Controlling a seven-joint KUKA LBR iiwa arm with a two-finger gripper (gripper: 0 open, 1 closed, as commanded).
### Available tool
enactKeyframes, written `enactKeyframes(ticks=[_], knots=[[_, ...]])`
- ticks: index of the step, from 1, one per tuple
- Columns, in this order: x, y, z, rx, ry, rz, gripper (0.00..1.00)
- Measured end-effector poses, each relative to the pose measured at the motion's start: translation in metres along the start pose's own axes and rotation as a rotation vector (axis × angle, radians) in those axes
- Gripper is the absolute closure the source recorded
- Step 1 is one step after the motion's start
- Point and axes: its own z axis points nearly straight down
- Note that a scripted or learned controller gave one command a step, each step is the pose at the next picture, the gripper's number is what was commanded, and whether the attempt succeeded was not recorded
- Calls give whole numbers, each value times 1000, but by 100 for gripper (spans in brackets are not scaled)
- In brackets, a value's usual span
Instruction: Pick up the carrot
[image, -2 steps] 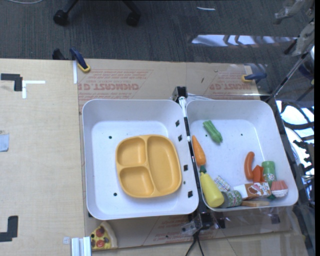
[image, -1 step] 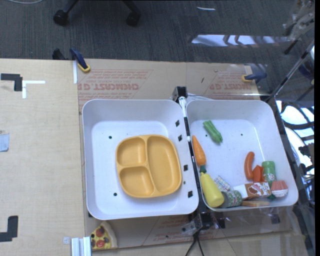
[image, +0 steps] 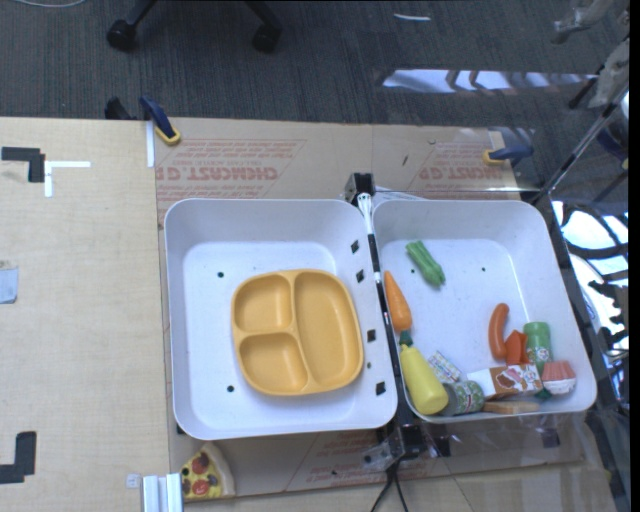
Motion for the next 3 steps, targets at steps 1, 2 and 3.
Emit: enactKeyframes(ticks=[1, 2, 3], knots=[[1, 1, -8, 0, 0, 2, 100], [1, 1, -8, 0, -1, 3, 0], [1, 1, -17, 1, 0, 2, 100]])
